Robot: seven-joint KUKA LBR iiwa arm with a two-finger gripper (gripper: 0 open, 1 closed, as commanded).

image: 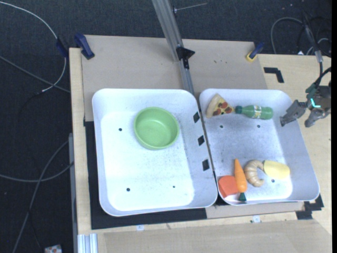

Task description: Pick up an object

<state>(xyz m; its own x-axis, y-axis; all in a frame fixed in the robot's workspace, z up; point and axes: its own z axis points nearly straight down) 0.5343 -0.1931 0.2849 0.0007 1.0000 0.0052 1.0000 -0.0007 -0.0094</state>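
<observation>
Grey gripper, fingers spread and holding nothing, hovers at the right bin rim; we judge the green bottle nearest, beside the pizza slice, and it may roll away when pinched.

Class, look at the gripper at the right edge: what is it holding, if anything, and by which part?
Nothing. The gripper hangs open beyond the right bin's rim, its fingers spread with no object between them.
</observation>
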